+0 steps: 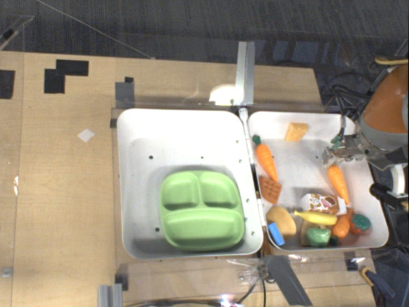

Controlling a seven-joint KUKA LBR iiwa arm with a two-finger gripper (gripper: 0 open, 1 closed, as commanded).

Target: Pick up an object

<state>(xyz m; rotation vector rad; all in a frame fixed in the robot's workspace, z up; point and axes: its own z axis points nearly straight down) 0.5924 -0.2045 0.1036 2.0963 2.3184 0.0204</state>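
Observation:
The right bin [307, 165] holds several toy foods. A carrot [265, 160] lies along its left wall, with a yellow cheese wedge [296, 132] at the back and a brown waffle [270, 189] below the carrot. A second carrot [337, 183] lies near the right wall. Along the front sit a small carton [323, 203], a banana [314, 217], a tan potato [281, 220], a blue piece [275, 234], a green pepper [317, 236] and an orange fruit [342, 228]. My gripper [340, 148] hangs at the bin's right side, just above the second carrot's top end.
In the left bin [147, 146] lies a green divided plate [201, 210] towards the front. A metal post [245, 72] rises behind the wall that the two bins share. The arm's orange band [386, 107] is over the right bin's far right corner.

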